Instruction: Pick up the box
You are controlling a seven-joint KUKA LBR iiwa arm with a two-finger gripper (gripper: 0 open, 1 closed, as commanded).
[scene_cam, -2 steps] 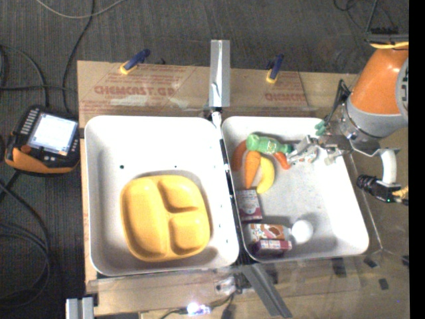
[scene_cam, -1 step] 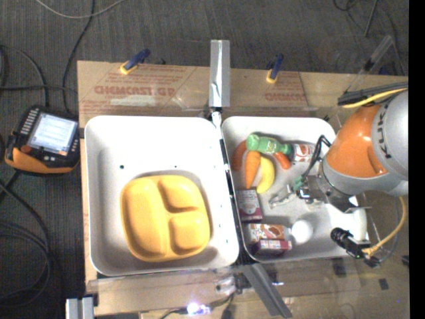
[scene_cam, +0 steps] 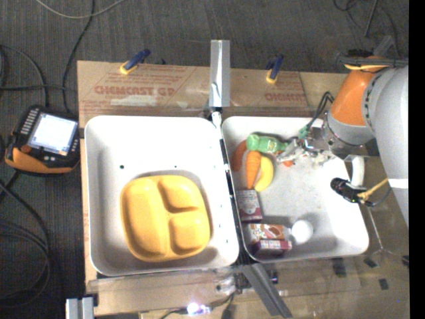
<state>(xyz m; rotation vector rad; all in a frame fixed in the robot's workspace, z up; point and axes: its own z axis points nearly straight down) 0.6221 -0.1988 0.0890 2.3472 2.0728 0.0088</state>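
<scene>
Inspected at one moment. End effector [scene_cam: 295,150] found low over the right bin [scene_cam: 332,244], far side, just beside the green bottle [scene_cam: 262,141] and carrot [scene_cam: 252,168]; opening could not be told, nothing seen between its parts. Box [scene_cam: 250,205] lay against the left wall of that bin, near of the carrot, with a second box [scene_cam: 269,238] at the near-left corner beside a white ball [scene_cam: 302,230]. Judged well apart from the end effector, so not yet approached. Yellow tray [scene_cam: 166,214] sat in the left bin [scene_cam: 106,145], clear of the work.
</scene>
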